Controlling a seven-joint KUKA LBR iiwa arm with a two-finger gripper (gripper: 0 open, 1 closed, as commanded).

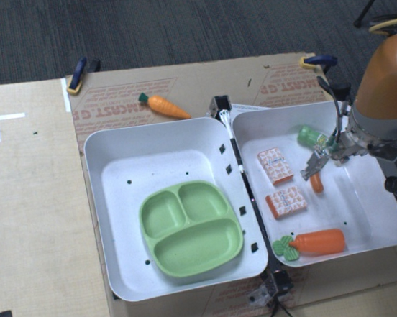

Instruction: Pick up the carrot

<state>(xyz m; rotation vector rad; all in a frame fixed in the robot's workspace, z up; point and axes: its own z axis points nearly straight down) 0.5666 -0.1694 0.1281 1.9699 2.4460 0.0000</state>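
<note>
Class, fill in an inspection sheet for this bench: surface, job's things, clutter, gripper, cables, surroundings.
Surface: cardboard sheet under two white bins, left bin, right bin.
Job's things: big carrot in right bin's near edge; small carrot on the cardboard behind the left bin.
Clutter: green divided plate; two patterned blocks; small orange piece; green item.
Gripper: gripper over the right bin, nothing held.
Cables: wires at front edge.
Surroundings: dark carpet.

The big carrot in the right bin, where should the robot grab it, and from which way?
Probably the big carrot is best pinched across the middle of its orange body, coming straight down from above. It lies flat along the right bin's near wall, leaves pointing left. The gripper hovers farther back, by a small orange piece.
</note>
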